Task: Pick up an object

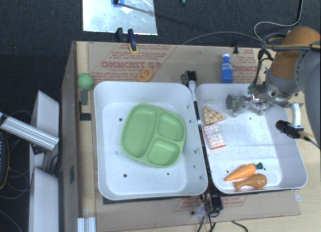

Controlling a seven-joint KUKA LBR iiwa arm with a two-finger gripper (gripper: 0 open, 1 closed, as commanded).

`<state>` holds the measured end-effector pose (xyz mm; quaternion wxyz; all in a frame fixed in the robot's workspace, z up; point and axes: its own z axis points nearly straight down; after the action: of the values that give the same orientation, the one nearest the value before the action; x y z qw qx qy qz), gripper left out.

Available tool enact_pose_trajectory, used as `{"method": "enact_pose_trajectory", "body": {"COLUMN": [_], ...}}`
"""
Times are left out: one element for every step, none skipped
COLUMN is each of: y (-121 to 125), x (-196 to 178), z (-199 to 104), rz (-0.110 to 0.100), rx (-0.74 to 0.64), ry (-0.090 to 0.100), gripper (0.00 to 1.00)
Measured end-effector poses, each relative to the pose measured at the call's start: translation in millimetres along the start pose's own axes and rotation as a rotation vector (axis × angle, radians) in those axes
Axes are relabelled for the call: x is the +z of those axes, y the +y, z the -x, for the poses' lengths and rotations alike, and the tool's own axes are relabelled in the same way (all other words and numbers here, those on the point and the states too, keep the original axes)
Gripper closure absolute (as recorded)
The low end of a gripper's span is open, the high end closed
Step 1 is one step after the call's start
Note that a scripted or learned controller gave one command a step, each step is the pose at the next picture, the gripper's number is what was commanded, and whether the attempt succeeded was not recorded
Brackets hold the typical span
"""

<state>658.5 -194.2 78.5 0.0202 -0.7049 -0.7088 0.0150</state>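
Observation:
My gripper [234, 102] hangs over the back of the right bin [281, 173], reaching in from the right with its grey metal head pointing left. In that bin a triangular pizza-slice toy [212, 115] lies near the left wall, just left of the gripper. A pink and white patterned card-like block [214, 136] lies below the slice. At the bin's front an orange carrot [242, 171] rests on a tan pear-shaped piece [252, 182]. Nothing is visibly held.
The left bin [108, 176] holds a green divided plate [153, 134]. A blue bottle [227, 68] stands behind the right bin, a green ball [86, 81] sits at the bench's left edge, and an orange pretzel shape [145, 74] lies on the cardboard.

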Motion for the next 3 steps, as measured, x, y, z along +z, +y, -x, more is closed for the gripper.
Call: {"method": "enact_pose_trajectory", "body": {"y": [0.0, -0.6, 0.2], "x": [0.0, -0.2, 0.1], "z": [0.1, -2.7, 1.0], "rz": [0.000, 0.003, -0.001], "rx": [-0.001, 0.002, 0.000], "ry": [0.000, -0.008, 0.003], "gripper": [0.00, 0.00, 0.00]}}
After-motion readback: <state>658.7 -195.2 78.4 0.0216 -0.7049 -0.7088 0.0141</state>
